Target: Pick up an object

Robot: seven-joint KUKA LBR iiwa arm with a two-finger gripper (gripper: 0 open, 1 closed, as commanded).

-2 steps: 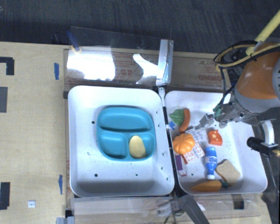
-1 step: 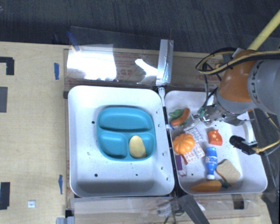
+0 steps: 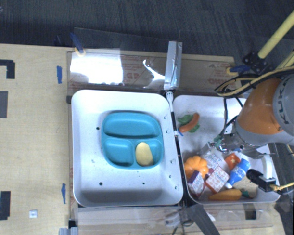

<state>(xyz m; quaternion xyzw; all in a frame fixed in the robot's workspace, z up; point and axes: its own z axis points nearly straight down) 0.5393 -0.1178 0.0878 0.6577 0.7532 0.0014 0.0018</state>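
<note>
We see the pincer (image 3: 222, 144) low in the right bin (image 3: 205, 106), at the upper edge of the pile, but the wrist hides its tips and we cannot tell its state, nor whether anything is in it. Just below it lies a crinkly clear packet (image 3: 214, 159), with a red-and-white carton (image 3: 217, 179), a blue bottle (image 3: 238, 172), an orange piece (image 3: 230, 162), a pumpkin (image 3: 196, 165) and a carrot (image 3: 226, 194) crowded against one another.

In our judgement, that crowding is the main hazard: closing here may catch two things at once, or only a fold of the packet, which could slip free on the lift. A glancing touch could also shove the pile towards the bin wall.

Easier picks sit apart: the green-and-orange toy (image 3: 189, 122) near the bin's top, and the yellow lemon (image 3: 144, 153) in the blue tray (image 3: 118, 148) of the left bin (image 3: 83, 136). The cables (image 3: 239, 81) beside the arm could drag if it swings wide.
</note>
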